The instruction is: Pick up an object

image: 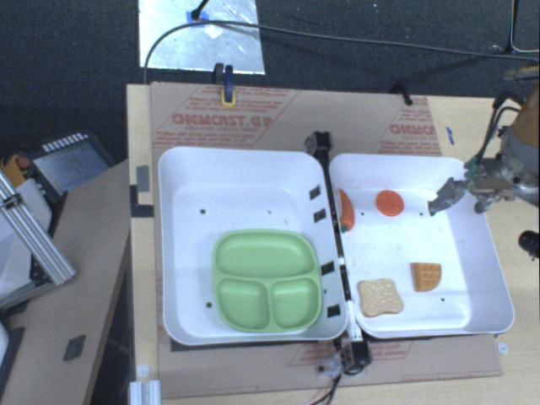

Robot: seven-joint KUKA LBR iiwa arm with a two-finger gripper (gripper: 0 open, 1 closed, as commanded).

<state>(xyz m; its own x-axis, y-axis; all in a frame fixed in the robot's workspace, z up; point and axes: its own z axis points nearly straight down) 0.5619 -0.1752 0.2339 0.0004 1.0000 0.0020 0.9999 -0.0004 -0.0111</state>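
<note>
Gripper [440, 199]: above the right bin's far right corner, pointing left; whether it is open cannot be told, nothing seen in it
Orange round piece [389, 202]: on the right bin [472, 260] floor, nearest object, just left of the gripper
Orange sausage-shaped piece [346, 211]: against the right bin's left wall
Waffle [426, 276]: nearer the camera than the gripper
Toast slice [380, 296]: left of the waffle
Green divided plate [266, 280]: in the left bin [194, 192]

The grey two-finger metal gripper [441, 198] is seen at the end of the grey arm [515, 154], which is extended in from the right. The dark fingertips [439, 205] are angled down and to the left of the wrist.
</note>
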